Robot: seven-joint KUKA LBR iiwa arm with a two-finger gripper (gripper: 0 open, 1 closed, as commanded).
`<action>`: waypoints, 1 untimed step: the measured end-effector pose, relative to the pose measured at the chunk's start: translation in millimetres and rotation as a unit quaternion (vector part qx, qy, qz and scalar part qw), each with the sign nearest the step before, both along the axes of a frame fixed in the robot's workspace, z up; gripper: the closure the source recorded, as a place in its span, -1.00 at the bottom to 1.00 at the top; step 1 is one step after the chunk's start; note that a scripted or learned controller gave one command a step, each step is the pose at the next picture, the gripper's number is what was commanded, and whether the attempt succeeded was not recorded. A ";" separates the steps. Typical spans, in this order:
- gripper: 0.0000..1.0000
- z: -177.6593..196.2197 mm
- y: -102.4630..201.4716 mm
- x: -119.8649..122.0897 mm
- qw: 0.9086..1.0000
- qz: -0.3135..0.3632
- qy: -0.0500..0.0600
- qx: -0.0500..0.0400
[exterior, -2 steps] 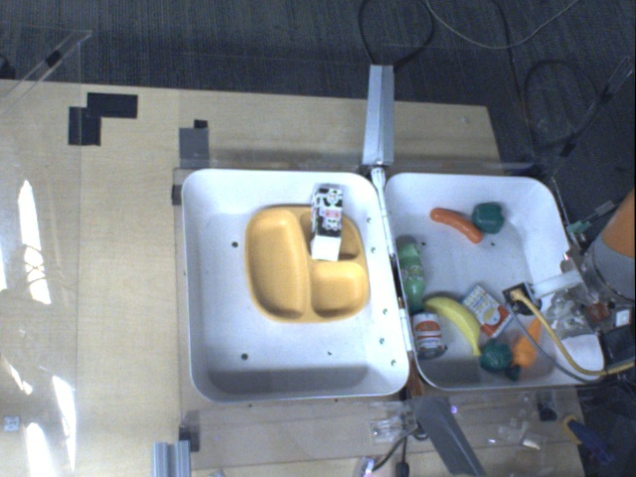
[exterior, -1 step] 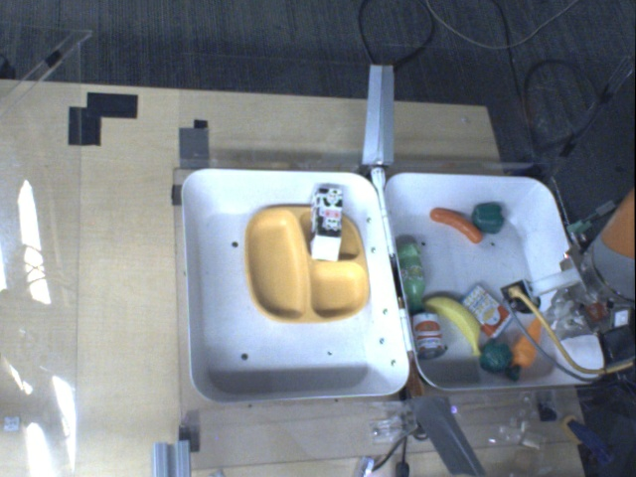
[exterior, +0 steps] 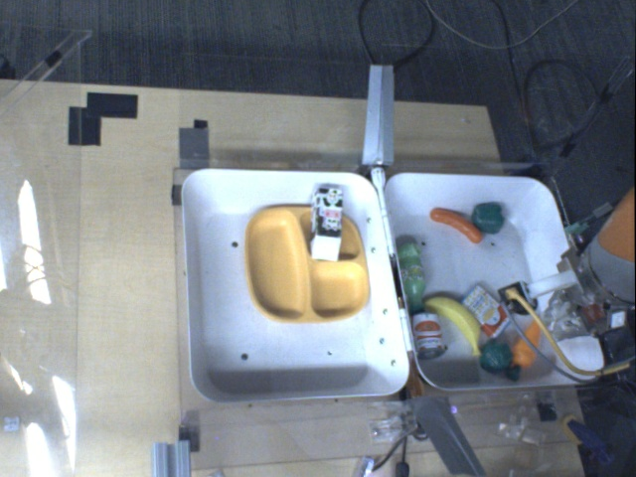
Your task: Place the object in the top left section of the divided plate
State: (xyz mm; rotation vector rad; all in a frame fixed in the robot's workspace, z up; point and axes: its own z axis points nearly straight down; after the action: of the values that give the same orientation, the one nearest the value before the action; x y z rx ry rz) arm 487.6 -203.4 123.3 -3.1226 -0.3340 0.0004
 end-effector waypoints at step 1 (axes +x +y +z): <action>-1.00 0.0 0.0 0.0 1.000 0.000 0.000 0.000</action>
State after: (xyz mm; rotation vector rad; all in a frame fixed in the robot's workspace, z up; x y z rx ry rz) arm 487.6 -203.4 123.3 -3.1226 -0.3354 0.0002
